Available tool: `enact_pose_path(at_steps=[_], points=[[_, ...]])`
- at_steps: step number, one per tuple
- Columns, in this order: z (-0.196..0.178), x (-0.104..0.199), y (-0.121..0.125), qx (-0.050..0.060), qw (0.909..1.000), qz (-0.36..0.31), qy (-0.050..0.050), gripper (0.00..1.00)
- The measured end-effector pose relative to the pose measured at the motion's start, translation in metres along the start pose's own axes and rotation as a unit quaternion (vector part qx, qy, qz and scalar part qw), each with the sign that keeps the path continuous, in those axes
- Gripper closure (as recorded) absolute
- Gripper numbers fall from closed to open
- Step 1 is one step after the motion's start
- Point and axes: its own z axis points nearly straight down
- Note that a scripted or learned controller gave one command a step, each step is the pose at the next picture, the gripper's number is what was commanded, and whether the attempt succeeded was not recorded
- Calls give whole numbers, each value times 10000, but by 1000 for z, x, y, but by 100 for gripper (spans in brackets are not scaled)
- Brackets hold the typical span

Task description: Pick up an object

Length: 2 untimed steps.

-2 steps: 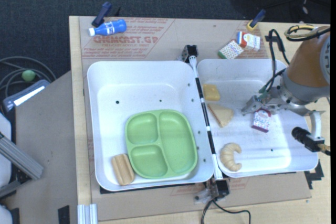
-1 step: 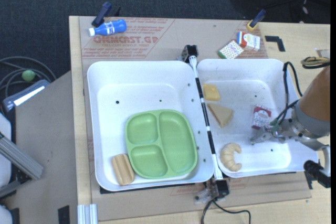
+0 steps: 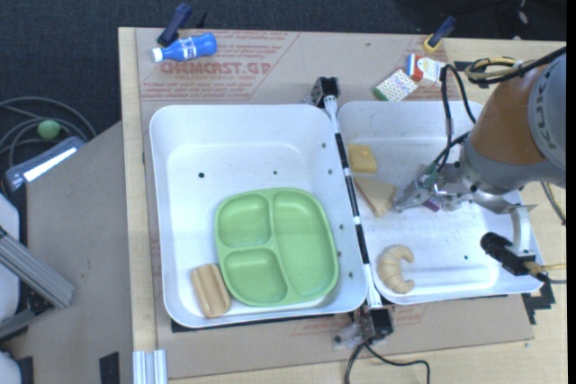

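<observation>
While the arm (image 3: 513, 126) covered the right bin's (image 3: 396, 117) far corner, I saw the gripper (image 3: 407, 198) low in that bin, tips beside a pale yellow wedge (image 3: 375, 192) near the divider. I could not tell its grip state. A tan croissant (image 3: 396, 269) curled nearby; a purple bit at the wrist stayed unclear.

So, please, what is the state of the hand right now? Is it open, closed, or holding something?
Hand: low in the right white bin, beside a pale yellow wedge-shaped piece; open or closed cannot be told, and nothing is seen held.
</observation>
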Motion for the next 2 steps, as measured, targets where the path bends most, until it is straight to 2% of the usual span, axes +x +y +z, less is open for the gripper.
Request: enact_pose_path(at_steps=[1,2], points=[[0,-9,50,-3,10000,4,-5,0],[-58,-22,95,-9,10000,1,-9,0]])
